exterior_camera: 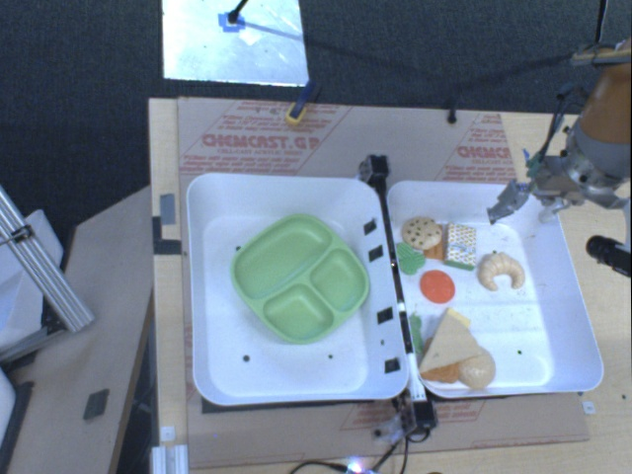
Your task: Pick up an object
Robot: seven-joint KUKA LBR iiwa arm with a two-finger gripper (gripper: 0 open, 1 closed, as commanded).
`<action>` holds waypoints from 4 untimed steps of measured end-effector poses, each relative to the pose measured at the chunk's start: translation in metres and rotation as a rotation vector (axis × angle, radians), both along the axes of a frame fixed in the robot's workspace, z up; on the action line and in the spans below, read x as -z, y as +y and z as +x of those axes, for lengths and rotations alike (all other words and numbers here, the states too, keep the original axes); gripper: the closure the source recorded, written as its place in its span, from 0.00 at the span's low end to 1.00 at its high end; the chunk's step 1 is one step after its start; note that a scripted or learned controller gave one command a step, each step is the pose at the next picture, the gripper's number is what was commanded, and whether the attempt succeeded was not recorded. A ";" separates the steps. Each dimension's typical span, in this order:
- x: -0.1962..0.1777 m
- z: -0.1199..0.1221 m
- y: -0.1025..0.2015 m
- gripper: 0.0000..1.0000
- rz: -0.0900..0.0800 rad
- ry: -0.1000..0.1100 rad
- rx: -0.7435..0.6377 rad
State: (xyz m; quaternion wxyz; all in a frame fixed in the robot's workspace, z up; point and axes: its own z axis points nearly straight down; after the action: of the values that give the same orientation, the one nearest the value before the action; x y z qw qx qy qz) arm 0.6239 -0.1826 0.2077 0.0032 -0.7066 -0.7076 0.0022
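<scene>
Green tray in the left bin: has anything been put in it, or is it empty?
Empty. All three compartments of the green tray show bare green plastic. The food items, such as the cookie and croissant, lie in the right bin.

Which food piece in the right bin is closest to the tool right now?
The croissant: it lies nearest the tool, at the cluster's right edge. The cookie and sandwich wedge lie farther off.

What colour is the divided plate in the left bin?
Light green; the divided plate shows plainly in the camera view, lying in the left bin.
</scene>
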 end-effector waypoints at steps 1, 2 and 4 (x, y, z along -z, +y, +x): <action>-0.005 0.002 0.000 0.00 -0.002 -0.009 -0.002; 0.057 0.003 0.003 0.00 -0.001 -0.005 -0.001; 0.118 0.001 0.008 0.00 -0.002 -0.014 -0.003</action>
State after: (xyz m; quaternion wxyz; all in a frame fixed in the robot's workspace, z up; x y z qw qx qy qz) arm 0.6251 -0.1745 0.0898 -0.0024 -0.7056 -0.7086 -0.0021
